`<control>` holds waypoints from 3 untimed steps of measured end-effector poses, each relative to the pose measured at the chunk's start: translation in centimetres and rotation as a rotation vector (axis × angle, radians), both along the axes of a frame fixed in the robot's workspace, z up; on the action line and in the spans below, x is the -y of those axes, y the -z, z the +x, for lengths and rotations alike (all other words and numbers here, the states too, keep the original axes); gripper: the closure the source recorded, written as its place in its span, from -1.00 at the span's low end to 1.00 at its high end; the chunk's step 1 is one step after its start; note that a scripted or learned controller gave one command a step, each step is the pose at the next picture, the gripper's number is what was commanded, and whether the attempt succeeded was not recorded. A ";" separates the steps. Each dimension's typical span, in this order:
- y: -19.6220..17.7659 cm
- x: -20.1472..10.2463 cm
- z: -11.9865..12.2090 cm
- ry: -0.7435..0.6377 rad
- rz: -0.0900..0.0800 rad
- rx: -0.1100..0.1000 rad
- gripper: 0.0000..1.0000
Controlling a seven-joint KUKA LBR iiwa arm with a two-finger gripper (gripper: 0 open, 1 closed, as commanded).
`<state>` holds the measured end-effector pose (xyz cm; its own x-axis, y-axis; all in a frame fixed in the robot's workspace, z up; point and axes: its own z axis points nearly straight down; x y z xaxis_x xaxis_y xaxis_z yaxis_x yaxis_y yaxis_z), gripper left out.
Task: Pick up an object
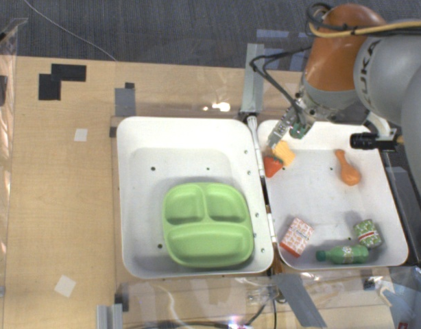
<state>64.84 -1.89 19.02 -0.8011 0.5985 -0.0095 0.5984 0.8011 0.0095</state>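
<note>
My gripper (pixel 282 138) reaches down from the orange-banded wrist (pixel 334 46) into the far left corner of the right bin (pixel 395 252). Its tip is right at the top of a yellow block (pixel 286 155), which lies against a red piece (pixel 273 165) by the bin's left wall. I cannot tell whether the yellow block is gripped or only touched. An orange pear-shaped toy (pixel 347 170) lies to the right of the gripper. Along the near side of the bin are a pink and white box (pixel 296 236), a green bottle (pixel 343 253) on its side and a small green can (pixel 367 232).
The left bin (pixel 138 184) holds a green divided plate (pixel 208 223) in its near half. A raised divider (pixel 260 177) separates the two bins, close beside the red piece. The arm's grey body (pixel 395 81) hangs over the right bin's far right corner.
</note>
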 end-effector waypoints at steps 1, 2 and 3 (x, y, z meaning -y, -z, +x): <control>0.3 0.7 -2.4 -0.530 -0.007 -0.004 1.00; -3.6 -3.0 -10.7 -0.664 -0.008 -0.001 1.00; -1.8 -1.3 -14.8 -1.005 -0.011 -0.005 1.00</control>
<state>50.04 -0.62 20.78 -0.9346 -0.3557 -0.0063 -0.3557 0.9346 -0.0014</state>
